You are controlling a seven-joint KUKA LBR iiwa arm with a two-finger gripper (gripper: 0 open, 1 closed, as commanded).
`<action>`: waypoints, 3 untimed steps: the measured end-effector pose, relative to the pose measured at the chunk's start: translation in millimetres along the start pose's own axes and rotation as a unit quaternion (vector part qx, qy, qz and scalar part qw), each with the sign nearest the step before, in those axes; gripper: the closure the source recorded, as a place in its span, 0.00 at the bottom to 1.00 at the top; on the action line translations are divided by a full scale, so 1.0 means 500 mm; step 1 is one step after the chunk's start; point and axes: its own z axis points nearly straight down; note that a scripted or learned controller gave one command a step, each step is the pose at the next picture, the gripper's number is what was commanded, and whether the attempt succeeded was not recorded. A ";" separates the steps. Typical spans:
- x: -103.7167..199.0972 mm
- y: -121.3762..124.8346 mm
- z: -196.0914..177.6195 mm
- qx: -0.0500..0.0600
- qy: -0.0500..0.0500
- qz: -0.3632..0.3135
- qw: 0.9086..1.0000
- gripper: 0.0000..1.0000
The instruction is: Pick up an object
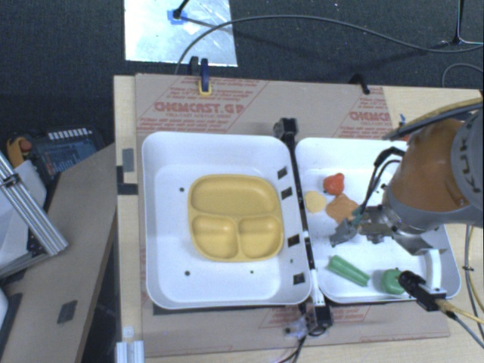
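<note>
End effector (342, 233) hangs over your right bin (318, 151), near its left wall; you cannot tell its opening or any hold. Orange piece (340, 206) lies just beside it, red piece (333, 182) toward the far edge, green piece (347, 270) by the near edge.

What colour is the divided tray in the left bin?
Yellow tray, seen in the camera view.

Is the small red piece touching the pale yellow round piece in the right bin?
Apart. The camera view shows white bin floor between the small red piece and pale yellow round piece.
</note>
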 end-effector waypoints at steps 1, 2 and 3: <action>0.001 0.000 0.105 0.000 0.000 0.000 1.000 0.00; 0.000 0.002 0.079 -0.003 -0.001 0.000 1.000 1.00; -0.013 -0.001 -0.012 -0.005 -0.001 0.000 1.000 1.00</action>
